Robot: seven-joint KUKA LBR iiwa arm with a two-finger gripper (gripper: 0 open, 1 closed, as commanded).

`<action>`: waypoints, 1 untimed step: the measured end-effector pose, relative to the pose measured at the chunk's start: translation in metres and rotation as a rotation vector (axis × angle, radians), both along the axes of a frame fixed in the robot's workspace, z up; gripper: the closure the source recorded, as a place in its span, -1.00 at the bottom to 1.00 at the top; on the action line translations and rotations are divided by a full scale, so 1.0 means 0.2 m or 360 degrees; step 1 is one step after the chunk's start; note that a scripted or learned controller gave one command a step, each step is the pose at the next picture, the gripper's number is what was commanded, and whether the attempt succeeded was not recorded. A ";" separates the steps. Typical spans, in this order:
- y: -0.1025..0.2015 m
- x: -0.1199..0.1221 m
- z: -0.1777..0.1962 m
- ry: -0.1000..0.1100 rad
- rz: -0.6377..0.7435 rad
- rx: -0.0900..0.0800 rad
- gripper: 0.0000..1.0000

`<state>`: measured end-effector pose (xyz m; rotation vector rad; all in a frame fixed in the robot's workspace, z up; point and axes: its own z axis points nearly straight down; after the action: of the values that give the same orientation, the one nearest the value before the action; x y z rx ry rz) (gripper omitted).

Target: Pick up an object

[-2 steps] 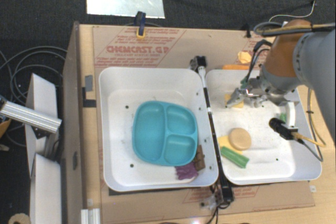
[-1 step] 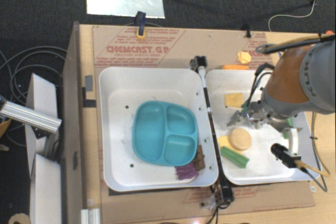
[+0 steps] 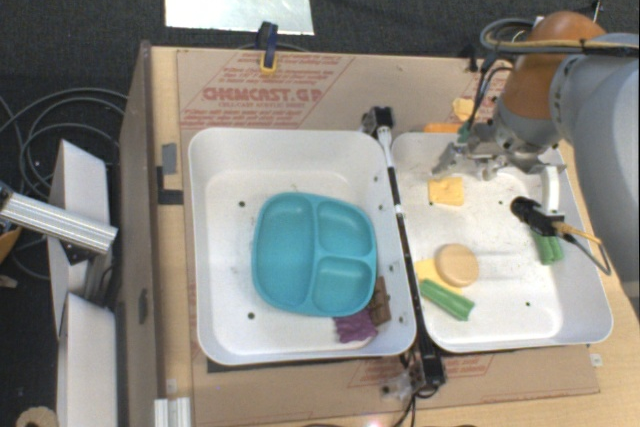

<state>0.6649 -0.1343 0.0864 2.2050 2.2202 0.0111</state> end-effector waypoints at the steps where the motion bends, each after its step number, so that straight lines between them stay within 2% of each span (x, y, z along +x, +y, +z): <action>1: 0.25 -0.18 0.17 0.0018 0.0002 0.0008 -1.00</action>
<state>0.6288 -0.0839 0.1205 2.2119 2.2295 0.0042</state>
